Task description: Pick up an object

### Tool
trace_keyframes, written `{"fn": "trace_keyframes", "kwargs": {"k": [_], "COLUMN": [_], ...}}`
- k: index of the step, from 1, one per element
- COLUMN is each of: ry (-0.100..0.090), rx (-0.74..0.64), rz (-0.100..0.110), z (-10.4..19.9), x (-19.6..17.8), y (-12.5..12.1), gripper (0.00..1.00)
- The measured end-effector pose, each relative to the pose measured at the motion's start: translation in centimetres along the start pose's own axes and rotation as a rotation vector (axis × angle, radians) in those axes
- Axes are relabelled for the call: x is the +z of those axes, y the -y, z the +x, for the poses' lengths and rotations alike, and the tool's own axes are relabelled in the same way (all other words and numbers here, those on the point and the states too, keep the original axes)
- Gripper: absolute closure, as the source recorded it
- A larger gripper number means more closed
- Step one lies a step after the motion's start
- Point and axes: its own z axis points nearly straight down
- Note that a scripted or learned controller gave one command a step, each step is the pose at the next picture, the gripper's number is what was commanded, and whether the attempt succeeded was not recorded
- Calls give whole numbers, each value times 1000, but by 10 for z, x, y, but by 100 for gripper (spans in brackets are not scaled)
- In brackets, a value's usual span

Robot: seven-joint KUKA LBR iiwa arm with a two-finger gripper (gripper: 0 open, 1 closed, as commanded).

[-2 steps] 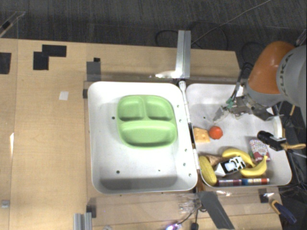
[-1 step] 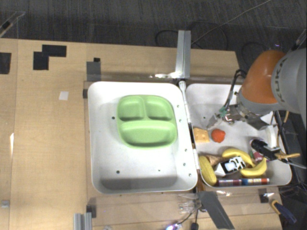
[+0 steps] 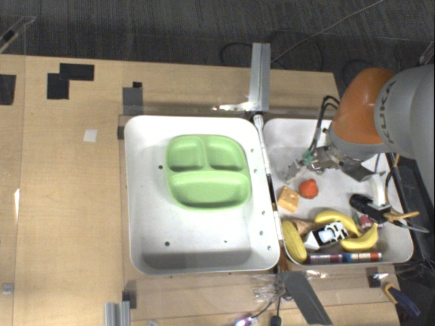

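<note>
The wooden bench (image 3: 61, 202) bears two white bins (image 3: 139, 202), apparently touching, side by side.

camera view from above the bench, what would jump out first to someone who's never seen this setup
The pale green three-compartment plastic tray stands out first, lying alone in the left white bin. Next comes the clutter in the right white bin: yellow bananas, a small red-orange ball and an orange cheese-like wedge near the front. Above that bin the grey arm with its orange band reaches in from the right, its gripper low over the bin's middle.
</note>
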Motion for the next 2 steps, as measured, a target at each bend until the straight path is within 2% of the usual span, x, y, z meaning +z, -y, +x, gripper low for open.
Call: {"fn": "trace_keyframes", "kwargs": {"k": [1,2], "ry": [-1,-3], "rx": [42,40], "rz": [-2,-7], "z": [3,5], "x": [-1,-12], "y": [27,24], "gripper": [0,100]}}
